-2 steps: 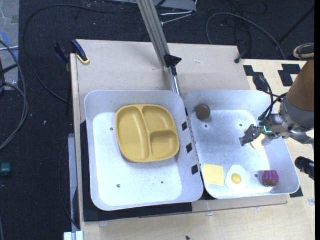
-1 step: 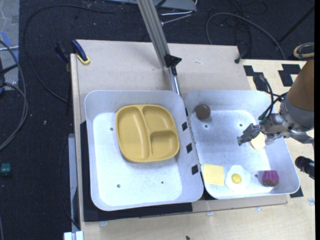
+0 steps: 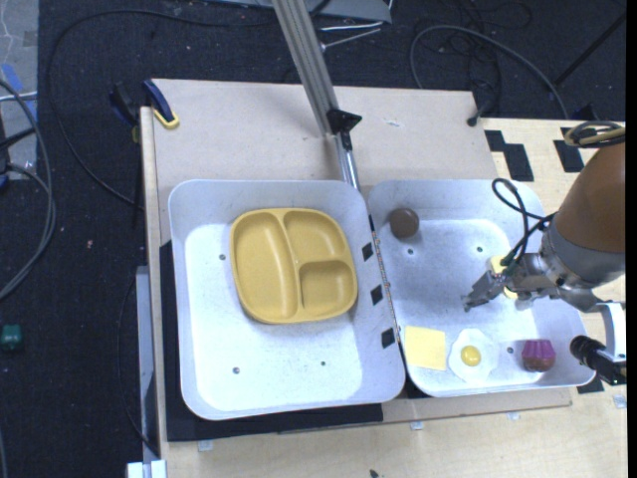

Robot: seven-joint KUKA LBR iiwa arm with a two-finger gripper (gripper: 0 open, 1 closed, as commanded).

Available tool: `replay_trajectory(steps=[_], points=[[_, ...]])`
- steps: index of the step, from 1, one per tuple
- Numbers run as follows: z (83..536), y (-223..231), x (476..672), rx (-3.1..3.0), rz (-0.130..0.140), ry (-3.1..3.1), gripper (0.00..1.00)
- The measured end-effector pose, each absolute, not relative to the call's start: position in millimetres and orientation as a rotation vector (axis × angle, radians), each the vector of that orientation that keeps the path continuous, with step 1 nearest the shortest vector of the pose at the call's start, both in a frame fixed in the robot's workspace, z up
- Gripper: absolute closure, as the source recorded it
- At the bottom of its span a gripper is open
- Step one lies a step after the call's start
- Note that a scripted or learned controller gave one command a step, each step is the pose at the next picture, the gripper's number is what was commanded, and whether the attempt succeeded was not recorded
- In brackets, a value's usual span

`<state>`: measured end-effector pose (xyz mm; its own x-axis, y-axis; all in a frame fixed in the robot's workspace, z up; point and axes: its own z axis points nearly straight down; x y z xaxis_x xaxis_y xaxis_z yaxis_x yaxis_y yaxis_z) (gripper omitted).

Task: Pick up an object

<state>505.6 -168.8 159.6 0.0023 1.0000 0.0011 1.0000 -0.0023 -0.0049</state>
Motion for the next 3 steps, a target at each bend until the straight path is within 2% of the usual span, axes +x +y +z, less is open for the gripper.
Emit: replay_trajectory(steps=[1,2,3], points=[[100.6,-172.6,496.1,-2.220,0.005,-2.215,0.00],[93.7,-172.6,496.9,-2.224,-0.001,-2.221,0.00],[105.5,-173.8,498.6,-2.231,-0.004,-2.224,1.00]])
